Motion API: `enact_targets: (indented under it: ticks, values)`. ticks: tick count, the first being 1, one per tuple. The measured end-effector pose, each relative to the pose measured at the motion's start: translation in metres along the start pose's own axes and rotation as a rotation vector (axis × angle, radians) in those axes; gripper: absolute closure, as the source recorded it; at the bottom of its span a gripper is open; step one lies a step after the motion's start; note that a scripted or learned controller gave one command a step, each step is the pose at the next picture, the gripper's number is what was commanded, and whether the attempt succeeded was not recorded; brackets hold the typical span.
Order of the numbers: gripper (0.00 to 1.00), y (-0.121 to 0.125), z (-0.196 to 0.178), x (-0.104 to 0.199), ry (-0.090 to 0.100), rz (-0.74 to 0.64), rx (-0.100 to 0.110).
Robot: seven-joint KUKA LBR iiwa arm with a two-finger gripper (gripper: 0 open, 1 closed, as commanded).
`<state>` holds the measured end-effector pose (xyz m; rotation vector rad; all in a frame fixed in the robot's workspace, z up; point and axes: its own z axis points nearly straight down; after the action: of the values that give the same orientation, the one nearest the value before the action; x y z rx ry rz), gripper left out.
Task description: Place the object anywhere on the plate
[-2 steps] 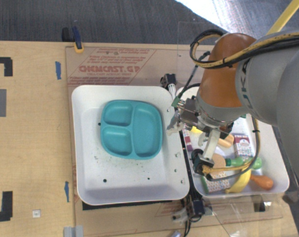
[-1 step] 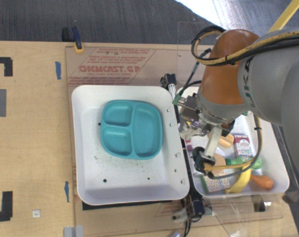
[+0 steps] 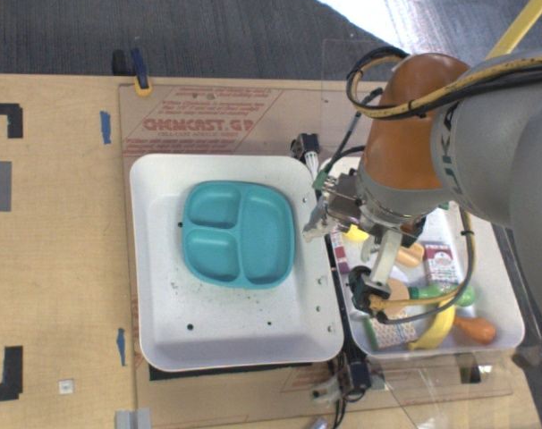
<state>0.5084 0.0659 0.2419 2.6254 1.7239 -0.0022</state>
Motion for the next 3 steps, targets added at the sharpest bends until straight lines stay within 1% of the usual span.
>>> enact_targets:
  ticks: [1, 2, 3]
  values:
    - [1.00, 0.001, -0.010, 0.001, -0.001, -0.002, -0.001]
    - [0.00, 0.000, -0.009, 0.001, -0.001, -0.002, 0.000]
    - [0.00, 0.039, 0.001, -0.081, -0.002, -0.251, 0.006]
